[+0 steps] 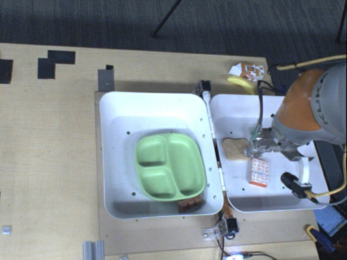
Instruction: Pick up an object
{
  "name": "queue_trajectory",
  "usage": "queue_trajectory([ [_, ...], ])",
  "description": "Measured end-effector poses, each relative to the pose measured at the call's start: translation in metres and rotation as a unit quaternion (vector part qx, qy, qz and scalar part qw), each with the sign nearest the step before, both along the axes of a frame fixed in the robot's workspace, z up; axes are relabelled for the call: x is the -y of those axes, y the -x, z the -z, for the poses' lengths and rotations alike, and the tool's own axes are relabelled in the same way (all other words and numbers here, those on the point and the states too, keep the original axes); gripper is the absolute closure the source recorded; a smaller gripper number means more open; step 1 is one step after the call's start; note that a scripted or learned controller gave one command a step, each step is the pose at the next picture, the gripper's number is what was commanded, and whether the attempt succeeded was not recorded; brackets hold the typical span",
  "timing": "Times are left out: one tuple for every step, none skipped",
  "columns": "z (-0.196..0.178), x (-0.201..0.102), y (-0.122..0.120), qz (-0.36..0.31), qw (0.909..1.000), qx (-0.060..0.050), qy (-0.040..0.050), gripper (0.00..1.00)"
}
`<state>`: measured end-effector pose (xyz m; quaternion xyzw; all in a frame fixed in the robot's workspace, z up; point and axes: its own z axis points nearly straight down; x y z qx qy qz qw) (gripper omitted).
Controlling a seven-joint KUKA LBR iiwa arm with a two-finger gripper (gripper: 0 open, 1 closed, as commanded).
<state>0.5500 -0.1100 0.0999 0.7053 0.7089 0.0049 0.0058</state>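
the grey arm with the orange band reaches in over the right white bin [238, 196], and its end effector [259, 144] hangs low above the bin floor. whether it is wide or narrow cannot be told from this slant, and nothing is seen between its tips.

two candidates lie just beneath it. a tan, rounded, flat piece that looks like a bread slice toy [234, 149] sits just left of the end effector, near the bin's left wall. a small red-and-white patterned packet [259, 173] lies just below the tool, a little tilted, flat on the floor.

the packet seems light and thin, probably crinkly and a bit slippery; a pinch across its short width would suit it, though it lies so flat that the tips may skate over it. the tan piece looks thicker, likely the easier hold across its narrow sides.

the left white bin [111, 145] holds a green three-compartment plastic tray [169, 166] with a brown object [190, 203] tucked under its lower edge.
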Motion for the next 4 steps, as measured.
queue_trajectory([
  [0.000,0.000,0.000,0.000,1.0000,0.000,-0.0004,0.00],
  [-0.010,-0.001,-0.001,-0.001,1.0000,0.001,-0.0006,1.00],
  [-0.010,-0.001,-0.001,-0.001,1.0000,0.001,-0.0006,0.00],
  [0.013,-0.023,0.027,0.002,1.0000,-0.003,0.0004,0.00],
])
